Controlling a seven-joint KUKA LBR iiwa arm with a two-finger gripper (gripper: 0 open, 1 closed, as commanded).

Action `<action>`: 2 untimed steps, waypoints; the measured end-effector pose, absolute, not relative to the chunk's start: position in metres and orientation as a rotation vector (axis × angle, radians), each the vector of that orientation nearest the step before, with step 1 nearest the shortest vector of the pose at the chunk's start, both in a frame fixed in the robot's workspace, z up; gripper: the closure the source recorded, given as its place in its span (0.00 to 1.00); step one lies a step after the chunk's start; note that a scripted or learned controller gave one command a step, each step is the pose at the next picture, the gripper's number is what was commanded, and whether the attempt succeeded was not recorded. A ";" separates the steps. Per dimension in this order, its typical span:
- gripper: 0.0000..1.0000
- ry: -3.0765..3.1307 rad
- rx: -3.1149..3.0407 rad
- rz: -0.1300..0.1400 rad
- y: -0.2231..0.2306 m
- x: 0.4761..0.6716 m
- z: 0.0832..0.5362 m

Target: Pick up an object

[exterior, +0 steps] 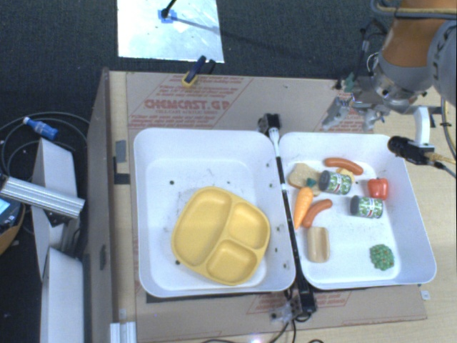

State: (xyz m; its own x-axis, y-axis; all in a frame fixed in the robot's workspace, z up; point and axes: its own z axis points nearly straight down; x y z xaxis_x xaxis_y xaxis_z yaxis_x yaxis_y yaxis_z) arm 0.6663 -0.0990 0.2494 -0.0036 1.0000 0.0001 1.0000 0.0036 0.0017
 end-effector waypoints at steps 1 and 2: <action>0.00 2.222 2.221 -0.004 -0.175 0.635 0.157; 0.00 2.217 2.206 0.011 -0.147 0.668 0.097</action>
